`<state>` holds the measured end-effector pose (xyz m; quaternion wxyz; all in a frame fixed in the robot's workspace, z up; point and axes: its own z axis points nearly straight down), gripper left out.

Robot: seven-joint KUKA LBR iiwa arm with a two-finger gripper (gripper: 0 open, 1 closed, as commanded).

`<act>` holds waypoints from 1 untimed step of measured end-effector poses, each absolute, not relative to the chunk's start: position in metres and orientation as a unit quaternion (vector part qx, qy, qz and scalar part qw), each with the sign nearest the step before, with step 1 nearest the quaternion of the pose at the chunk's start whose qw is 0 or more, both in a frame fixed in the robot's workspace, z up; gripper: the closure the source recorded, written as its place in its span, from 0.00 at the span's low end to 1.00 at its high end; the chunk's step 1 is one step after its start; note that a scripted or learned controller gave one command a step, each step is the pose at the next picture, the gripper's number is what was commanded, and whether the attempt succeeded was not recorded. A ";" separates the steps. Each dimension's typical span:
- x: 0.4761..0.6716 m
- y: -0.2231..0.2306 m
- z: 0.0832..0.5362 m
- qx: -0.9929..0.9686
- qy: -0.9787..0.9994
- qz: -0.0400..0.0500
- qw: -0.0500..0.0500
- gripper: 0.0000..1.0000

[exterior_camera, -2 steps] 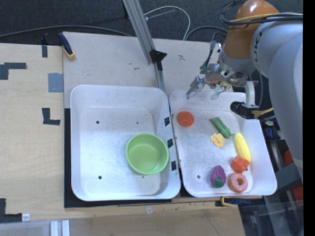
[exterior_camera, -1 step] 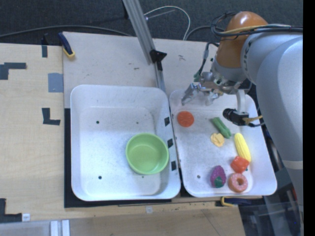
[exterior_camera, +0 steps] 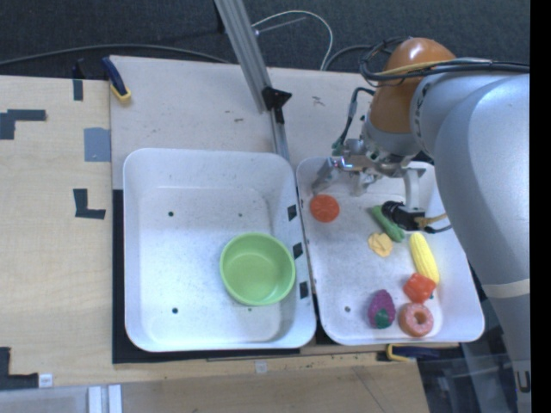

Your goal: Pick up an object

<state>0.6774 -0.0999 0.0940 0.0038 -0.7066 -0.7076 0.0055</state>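
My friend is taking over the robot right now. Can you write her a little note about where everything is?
Gripper: over the far end of the right bin, near the orange ball; nothing seen between its fingers.
Right bin: orange ball, green piece, small yellow piece, corn, purple toy, donut.
Left bin: green bowl.
Done: nothing lifted yet.
Left: grab one object, likely the orange ball.

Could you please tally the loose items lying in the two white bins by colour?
Green: 2, the round green plastic bowl and a dark green vegetable
Orange or red: 2, a round ball and a small piece
Yellow: 2, the corn cob and a small chunk
Purple: 1, eggplant-like toy
Pink: 1, ring doughnut
Total: 8
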 end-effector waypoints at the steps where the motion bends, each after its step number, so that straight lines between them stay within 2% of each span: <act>1: 0.677 -0.099 0.103 -0.706 -0.708 0.006 0.004 1.00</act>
